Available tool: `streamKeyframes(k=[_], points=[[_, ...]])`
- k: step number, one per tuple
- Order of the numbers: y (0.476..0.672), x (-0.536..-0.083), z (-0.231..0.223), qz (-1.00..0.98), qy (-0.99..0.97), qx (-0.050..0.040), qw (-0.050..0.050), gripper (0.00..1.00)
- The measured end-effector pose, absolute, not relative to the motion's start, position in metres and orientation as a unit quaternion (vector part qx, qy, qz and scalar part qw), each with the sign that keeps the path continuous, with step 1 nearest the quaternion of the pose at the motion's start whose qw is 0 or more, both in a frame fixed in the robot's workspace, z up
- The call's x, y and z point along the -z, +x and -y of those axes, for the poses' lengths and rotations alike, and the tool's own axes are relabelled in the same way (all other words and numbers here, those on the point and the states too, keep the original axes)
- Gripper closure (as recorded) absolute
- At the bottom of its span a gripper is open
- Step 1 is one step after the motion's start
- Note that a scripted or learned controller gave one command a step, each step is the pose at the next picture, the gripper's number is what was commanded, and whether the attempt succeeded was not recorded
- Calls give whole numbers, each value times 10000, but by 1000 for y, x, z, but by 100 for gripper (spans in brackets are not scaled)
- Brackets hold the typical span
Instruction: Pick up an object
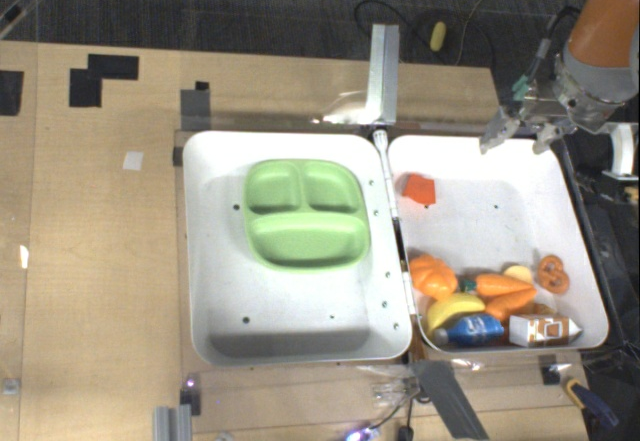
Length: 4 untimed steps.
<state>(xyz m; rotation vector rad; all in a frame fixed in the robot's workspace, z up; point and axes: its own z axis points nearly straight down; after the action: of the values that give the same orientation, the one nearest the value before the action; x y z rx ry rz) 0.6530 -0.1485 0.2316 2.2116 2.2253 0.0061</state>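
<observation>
Looking down at a slant on two white bins side by side, the camera view shows the grey arm with its orange band entering from the right. Its gripper (520, 136) hangs over the far right corner of the right bin (480, 214), fingers spread apart and grasping nothing.

The left bin (215, 229) bears a green divided plate (305, 211). In the right bin an orange block (419, 190) lies alone near the dividing wall — well apart from the rest. Along the near edge sits a crowded pile: an orange pepper (433, 275), a banana (453, 309), a carrot (503, 286), a pretzel (552, 273), a blue packet (474, 330) and a small carton (543, 330), many touching.

Judged from this, the lone block is likely the easiest pick — the fingers can straddle it without nudging neighbours; centre above it before descending.
</observation>
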Motion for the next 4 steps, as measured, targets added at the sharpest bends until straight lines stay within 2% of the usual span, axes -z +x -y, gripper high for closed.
streamKeyframes(k=[1,2,3,4], points=[[602,-143,85,-6778,7352,-11,4,0],[587,-90,87,-7295,6840,-45,45,0],[670,-88,99,-7729,6345,-28,36,0],[672,-102,97,-7745,6326,-53,71,100]])
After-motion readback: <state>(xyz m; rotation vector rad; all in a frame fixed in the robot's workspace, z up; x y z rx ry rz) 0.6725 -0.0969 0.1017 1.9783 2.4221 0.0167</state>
